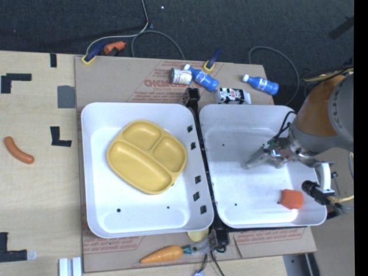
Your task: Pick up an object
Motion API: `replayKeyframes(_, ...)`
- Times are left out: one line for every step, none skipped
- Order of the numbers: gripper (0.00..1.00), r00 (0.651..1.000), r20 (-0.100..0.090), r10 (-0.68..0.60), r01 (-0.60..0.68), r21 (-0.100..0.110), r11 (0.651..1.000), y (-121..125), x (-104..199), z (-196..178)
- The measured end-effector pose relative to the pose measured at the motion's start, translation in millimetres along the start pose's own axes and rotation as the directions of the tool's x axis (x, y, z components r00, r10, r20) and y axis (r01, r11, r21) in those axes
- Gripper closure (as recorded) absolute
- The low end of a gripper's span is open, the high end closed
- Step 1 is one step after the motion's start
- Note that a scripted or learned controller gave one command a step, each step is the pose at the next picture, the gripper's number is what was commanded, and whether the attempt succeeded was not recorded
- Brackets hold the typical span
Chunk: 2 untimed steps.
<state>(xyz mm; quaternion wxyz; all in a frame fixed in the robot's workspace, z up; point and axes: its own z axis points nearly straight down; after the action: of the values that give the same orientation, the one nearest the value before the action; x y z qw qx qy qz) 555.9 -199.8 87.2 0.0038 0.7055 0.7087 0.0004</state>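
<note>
**Arm low in the right bin, orange block waiting near the front corner**

Camera view: the gripper (257, 158) sits low inside the right bin (230, 119), its grey fingers pointing left across the white floor; nothing lies between them, and whether they are spread or pressed together I cannot tell at this angle; the orange block (291, 199) rests on the bin floor near the right front corner, apart from the fingertips and to the near right of them; the arm (322, 117) reaches in over the bin's right rim.

To do this step well, the fingers should probably lift clear, shift toward the near right, and come down straddling the block; the front wall stands just beside it, so one finger needs room on that side or the block may be pushed into the corner.

The block looks small, chunky and bright orange, roughly squarish with soft edges; it seems light and easy to pinch across its flat sides.

The left bin (92, 154) holds a yellow divided plate (147, 156); bottles (204, 79) lie on the far cardboard; a carrot (162, 255) lies at the near edge.
</note>
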Motion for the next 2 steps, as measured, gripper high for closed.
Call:
replayKeyframes(0.0, 1.0, -0.002, -0.003, 0.003, -0.001, 1.0, -8, 100, 0)
replayKeyframes(0.0, 1.0, -0.003, 0.001, -0.001, 0.0, 1.0, 58, 103, 1)
